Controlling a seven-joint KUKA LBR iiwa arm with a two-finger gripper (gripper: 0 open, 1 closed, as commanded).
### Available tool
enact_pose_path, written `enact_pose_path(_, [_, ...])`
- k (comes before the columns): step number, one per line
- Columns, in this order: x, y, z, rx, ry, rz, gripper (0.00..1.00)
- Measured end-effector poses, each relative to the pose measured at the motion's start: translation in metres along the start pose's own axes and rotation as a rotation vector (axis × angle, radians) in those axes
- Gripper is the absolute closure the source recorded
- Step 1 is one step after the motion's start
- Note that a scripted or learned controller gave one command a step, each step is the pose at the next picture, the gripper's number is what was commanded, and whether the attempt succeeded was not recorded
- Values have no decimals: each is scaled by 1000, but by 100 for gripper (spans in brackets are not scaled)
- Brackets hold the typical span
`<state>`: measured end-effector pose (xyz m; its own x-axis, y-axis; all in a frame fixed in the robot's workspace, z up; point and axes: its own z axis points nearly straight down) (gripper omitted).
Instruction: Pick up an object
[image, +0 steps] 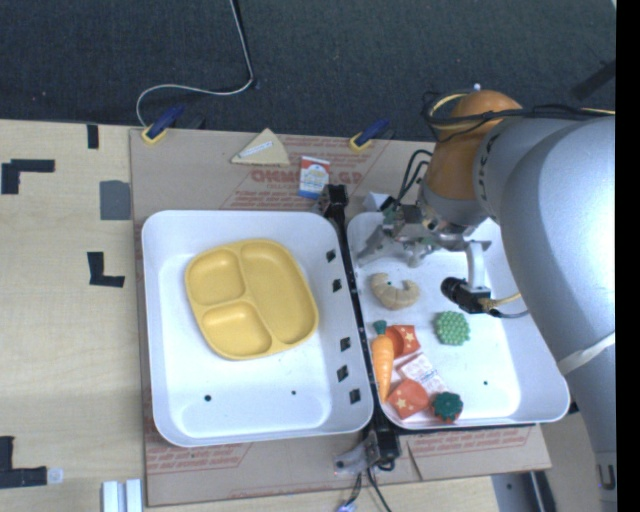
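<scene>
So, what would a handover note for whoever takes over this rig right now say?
Gripper: low over the back of the right bin, nothing visibly between its fingers; open or shut is unclear.
Right bin: croissant, carrot, green ball, red packets, broccoli.
Left bin: yellow tray.
Done: nothing picked.
Left: grasp and lift one object.

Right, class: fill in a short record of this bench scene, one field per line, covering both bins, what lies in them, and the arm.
left bin: holds a yellow divided plate
right bin: croissant, carrot, green round piece, red packets, broccoli
arm: reaches in from the right, over the right bin's far end
gripper: low, just beyond the croissant, holding nothing visible
</scene>
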<state>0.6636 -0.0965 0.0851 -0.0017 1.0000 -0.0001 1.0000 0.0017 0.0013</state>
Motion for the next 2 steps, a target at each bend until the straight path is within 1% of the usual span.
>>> enact_pose_path(1, [2,-50,-1,0,-1,1,0])
enact_pose_path(2, [2,-50,-10,0,-1,1,100])
